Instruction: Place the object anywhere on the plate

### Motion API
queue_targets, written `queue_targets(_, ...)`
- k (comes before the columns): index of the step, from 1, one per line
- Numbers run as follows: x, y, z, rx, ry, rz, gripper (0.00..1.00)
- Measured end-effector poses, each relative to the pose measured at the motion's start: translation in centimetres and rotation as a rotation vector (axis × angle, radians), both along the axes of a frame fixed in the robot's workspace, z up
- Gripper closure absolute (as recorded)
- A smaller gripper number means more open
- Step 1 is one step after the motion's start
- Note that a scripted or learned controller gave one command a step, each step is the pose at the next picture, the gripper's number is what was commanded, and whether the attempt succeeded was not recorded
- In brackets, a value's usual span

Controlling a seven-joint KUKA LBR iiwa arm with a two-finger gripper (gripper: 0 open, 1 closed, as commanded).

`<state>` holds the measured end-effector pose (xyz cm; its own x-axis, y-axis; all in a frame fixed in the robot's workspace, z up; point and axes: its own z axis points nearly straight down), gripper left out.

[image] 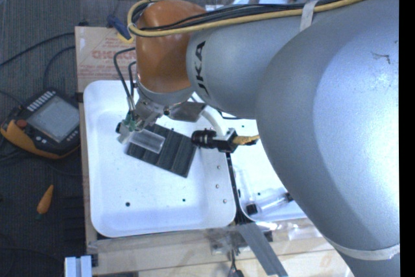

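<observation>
While the big grey arm takes up most of the right side, its orange band sits over the far edge of the left bin, and the gripper is down low inside that bin, near its far left corner. Honestly can't tell if the gripper is open or closed from this angle, it's tucked under the wrist and too small to read. Right beside it a dark ribbed slab lies flat on the bin floor, turned at a slant to the walls, in the far half of the bin. A pale see-through block rests on the slab's end nearest the gripper. The gripper tip is either touching that block's corner or just beside it, can't say which. A few dark specks dot the white floor nearer the camera. The right bin is mostly hidden behind the arm. Off the bench, on the grey carpet to the left, there's a teach pendant and a small orange thing
</observation>
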<state>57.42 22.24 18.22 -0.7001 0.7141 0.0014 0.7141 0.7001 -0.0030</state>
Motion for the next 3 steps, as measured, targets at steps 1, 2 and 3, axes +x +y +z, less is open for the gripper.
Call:
queue_targets(1,2.2,0.2,5.6,0.0,-0.004,0.302,1.0)
queue_targets(2,-4.7,1.1,4.9,0.001,-0.002,0.327,1.0)
queue_targets(3,0.4,1.0,5.6,0.002,-0.004,0.661,1.0)
